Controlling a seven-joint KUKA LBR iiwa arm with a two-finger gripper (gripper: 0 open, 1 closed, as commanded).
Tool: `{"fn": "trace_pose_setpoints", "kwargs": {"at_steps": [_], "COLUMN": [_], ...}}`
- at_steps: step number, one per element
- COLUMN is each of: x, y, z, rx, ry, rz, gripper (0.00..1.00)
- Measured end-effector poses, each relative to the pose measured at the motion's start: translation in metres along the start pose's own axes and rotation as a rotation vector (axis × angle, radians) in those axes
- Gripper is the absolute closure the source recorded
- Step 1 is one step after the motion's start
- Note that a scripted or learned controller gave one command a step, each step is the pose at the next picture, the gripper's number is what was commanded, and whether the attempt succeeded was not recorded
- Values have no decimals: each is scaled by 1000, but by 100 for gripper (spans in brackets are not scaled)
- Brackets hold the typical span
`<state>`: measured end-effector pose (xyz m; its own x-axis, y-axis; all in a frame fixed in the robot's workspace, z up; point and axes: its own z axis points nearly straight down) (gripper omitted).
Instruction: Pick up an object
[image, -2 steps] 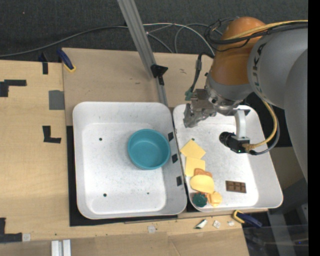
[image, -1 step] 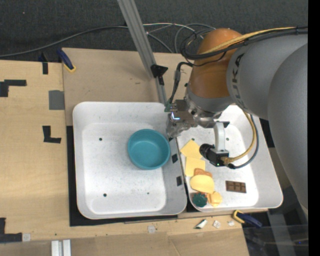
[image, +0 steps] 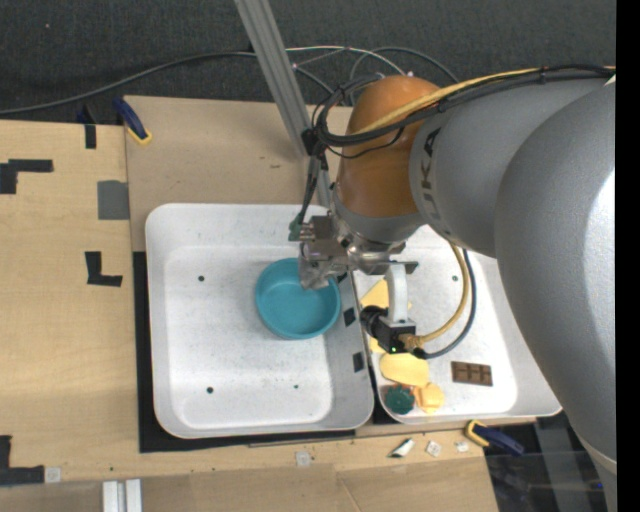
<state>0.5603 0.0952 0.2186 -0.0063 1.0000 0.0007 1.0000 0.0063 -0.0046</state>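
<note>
Lettering "UK" shows on the grey arm (image: 520, 170) beside its glossy orange band (image: 385, 150). The gripper (image: 318, 268) sits at the upper right rim of a round, smooth blue bowl (image: 295, 303) in the left bin (image: 200, 330); its jaw state cannot be told. Yellow pieces (image: 405, 368) and a brown ridged block (image: 471, 374) lie in the right bin (image: 500, 390).

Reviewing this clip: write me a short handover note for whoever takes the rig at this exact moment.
Gripper: down at the far rim of the blue bowl in the left bin; whether the fingers are closed can't be seen.
Right bin: yellow pieces, a small teal object, a brown block.
Done: arm positioned at the bowl.
Left: confirm a grasp and lift; the bowl sits on the bin floor.
</note>
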Motion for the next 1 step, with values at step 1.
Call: {"fn": "trace_pose_setpoints", "kwargs": {"at_steps": [1], "x": [-3], "y": [1], "z": [-1], "rx": [-2], "ry": [-1], "rz": [4], "gripper": [0]}}
